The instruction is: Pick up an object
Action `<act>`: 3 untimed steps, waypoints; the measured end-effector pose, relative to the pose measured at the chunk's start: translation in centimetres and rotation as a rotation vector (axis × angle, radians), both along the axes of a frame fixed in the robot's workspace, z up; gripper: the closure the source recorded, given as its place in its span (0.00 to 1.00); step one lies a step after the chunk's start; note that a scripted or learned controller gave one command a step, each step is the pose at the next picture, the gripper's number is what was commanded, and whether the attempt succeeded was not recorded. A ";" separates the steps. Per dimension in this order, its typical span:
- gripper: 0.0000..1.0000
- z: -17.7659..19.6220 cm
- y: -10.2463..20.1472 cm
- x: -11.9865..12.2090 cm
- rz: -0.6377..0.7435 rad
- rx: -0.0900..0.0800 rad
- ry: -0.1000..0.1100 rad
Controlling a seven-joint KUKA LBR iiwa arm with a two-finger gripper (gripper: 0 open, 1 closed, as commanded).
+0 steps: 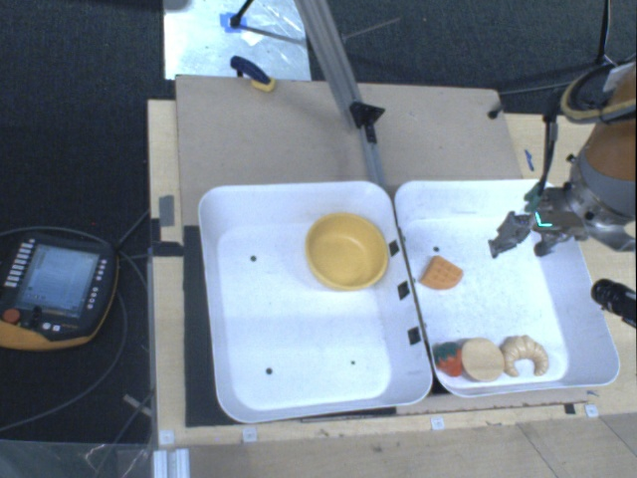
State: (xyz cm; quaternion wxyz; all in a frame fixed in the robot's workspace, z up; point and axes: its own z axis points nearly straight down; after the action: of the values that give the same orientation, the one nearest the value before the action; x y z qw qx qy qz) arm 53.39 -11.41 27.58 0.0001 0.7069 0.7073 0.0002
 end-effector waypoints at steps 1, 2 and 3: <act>0.00 0.0 0.0 0.0 0.000 0.000 0.000; 0.00 -5.4 -0.4 0.9 -0.001 0.000 0.004; 0.00 -11.3 -0.5 1.5 -0.001 0.000 0.004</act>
State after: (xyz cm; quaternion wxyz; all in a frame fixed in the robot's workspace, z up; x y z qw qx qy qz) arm 54.89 -11.91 16.29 -0.0016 0.7071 0.7071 -0.0013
